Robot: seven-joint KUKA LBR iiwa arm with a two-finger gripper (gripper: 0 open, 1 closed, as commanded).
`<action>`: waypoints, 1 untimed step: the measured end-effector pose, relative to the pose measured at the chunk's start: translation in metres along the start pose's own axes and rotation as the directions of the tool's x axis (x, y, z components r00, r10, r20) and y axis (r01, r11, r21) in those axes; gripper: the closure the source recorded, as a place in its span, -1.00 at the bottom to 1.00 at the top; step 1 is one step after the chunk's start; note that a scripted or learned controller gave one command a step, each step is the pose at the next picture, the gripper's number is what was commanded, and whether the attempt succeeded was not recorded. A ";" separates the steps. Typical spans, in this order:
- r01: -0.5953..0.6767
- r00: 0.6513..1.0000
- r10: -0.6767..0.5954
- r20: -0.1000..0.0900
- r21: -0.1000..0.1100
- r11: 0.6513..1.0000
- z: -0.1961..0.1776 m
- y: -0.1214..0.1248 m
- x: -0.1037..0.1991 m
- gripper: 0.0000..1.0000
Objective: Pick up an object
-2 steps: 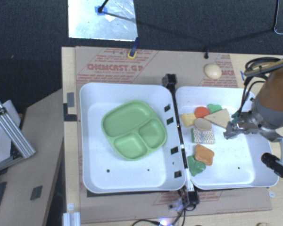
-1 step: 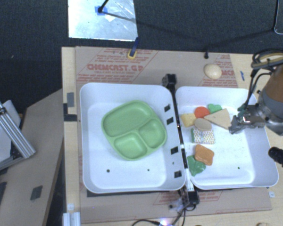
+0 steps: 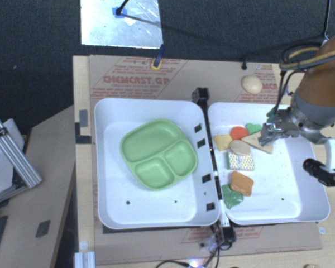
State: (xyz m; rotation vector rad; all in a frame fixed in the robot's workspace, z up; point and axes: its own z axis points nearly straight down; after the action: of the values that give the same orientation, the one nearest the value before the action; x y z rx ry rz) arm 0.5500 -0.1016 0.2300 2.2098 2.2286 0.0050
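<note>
Reaching in from the right, the arm (image 3: 318, 88) sets its claw (image 3: 269, 132) low over the right bin (image 3: 301, 197), at the upper edge of the food pile, prob. to take one piece. Claw state: I cannot tell, too small and dark. Just beside it lie a tan wedge (image 3: 261, 145), a green piece (image 3: 253, 128) and a red-orange piece (image 3: 239, 132). The left bin (image 3: 109, 194) carries a green plate (image 3: 157, 154), apart from the action.
</note>
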 end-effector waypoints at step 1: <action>0.001 1.000 -0.001 -0.001 0.000 1.000 0.003 0.035 0.033 1.00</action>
State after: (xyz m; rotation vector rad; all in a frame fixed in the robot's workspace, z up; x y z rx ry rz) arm 0.5851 -0.0686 0.2267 2.2093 2.2300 0.0056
